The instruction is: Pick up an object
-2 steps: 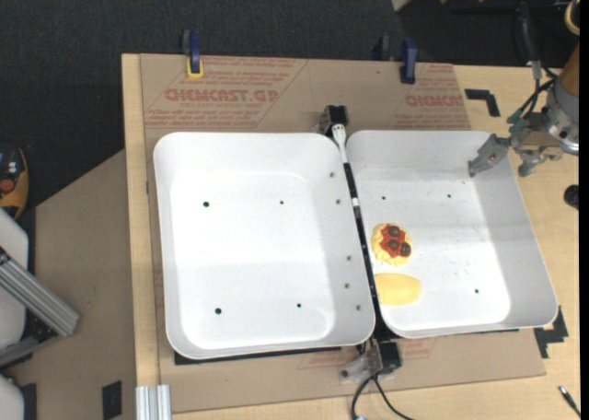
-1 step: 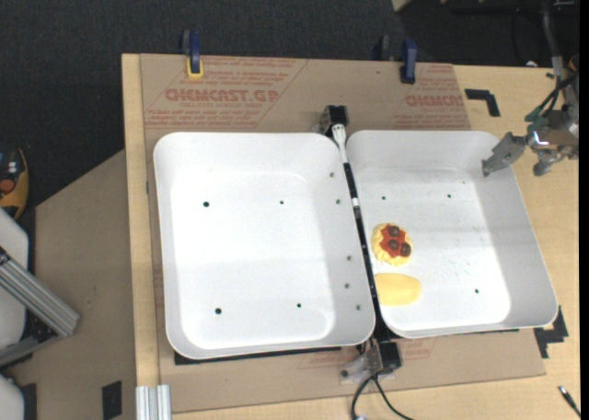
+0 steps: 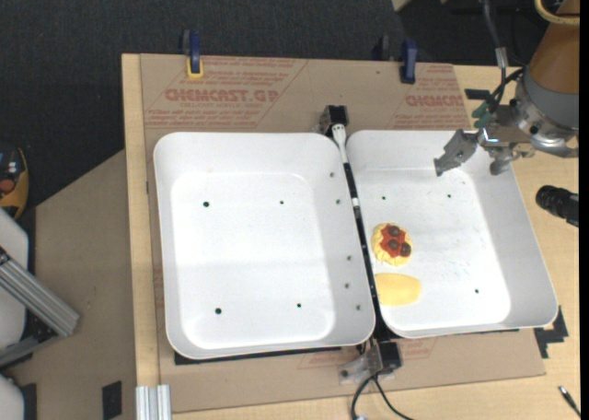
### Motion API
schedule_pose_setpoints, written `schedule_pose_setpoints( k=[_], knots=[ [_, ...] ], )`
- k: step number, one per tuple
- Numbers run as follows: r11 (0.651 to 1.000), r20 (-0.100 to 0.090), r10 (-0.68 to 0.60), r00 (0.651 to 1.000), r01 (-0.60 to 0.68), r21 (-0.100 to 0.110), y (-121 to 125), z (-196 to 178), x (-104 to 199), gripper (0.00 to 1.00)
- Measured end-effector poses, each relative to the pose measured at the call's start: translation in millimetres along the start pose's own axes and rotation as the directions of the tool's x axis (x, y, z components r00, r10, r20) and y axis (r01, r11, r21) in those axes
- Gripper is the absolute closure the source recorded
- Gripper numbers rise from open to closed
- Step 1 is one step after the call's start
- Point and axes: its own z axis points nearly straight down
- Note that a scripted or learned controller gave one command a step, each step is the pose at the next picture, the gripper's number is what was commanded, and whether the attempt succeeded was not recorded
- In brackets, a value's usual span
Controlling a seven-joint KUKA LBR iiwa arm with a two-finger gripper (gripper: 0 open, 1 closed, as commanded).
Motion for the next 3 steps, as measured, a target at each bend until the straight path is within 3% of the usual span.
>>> schedule_pose_setpoints(
  k=[1, 2, 3],
  knots=[
    [1.000, 0.002, 0.007, 1.000, -0.007, -0.002, 1, -8, -5, 1.00],
    [1.000, -0.002, -0.007, 1.000, 0.007, -0.010, 90, -33, 123, 1.00],
    [1.000, 0.000, 0.001, 1.000, -0.001, -0.015, 92, -147, 174, 1.00]
  ],
)
